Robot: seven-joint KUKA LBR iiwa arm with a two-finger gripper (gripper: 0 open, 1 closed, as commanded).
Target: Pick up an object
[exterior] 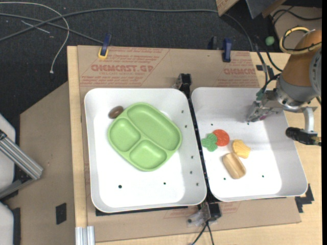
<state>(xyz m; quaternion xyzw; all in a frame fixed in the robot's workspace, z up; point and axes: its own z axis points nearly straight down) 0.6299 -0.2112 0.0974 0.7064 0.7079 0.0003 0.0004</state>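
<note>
In the right bin (271,182) lie a red round piece (221,136), a green leafy piece (209,143), a yellow piece (241,148) and a tan bread-like piece (234,166), grouped near the bin's left-middle. My gripper (255,114) hangs over the upper right part of this bin, up and to the right of the red piece and apart from all of them. Nothing shows between its fingers.
The left bin (102,177) holds a green divided plate (145,136) and a small brown object (116,112) at the plate's upper left. Cardboard lies under both bins. Blue clamps (106,45) sit at the back edge. Cables run along the right.
</note>
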